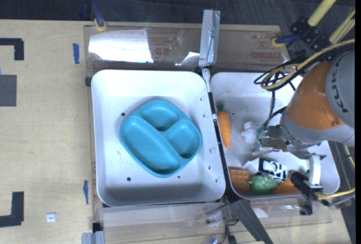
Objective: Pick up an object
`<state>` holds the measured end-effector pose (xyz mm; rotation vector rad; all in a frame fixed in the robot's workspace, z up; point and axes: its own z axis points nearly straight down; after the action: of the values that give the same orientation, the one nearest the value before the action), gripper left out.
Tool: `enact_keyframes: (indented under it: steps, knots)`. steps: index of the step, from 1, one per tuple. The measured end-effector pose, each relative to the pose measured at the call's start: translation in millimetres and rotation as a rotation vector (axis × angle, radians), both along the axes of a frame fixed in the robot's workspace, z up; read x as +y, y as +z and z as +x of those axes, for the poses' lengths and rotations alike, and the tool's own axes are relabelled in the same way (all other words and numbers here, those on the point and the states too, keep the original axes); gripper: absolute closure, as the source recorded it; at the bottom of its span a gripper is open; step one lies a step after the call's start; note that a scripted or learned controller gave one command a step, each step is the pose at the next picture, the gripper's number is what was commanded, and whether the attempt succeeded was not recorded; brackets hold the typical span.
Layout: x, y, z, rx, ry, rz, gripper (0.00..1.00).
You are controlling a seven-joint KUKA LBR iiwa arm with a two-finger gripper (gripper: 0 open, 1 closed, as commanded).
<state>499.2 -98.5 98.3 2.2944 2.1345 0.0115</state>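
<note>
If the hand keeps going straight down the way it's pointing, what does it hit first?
Most likely the small black-and-white toy, which lies just below the hand in the right bin. The green piece sits right beyond it. Depth is hard to judge from this slanted view, so it could meet the bin floor beside them.

A robot lab or test cell, going by the rig: pale plywood bench [39,141] marked with black tape corners [14,48] and blue tape tabs [75,52], clear plastic guard panels [169,45] behind two shallow white bins [107,91], looped yellow and black cabling [293,68] at far right.
</note>
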Motion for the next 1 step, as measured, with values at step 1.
enact_keyframes:
  steps: [1]
  knots:
    - [0.0, -0.4, -0.3, 0.001, 0.000, 0.000, 0.00]
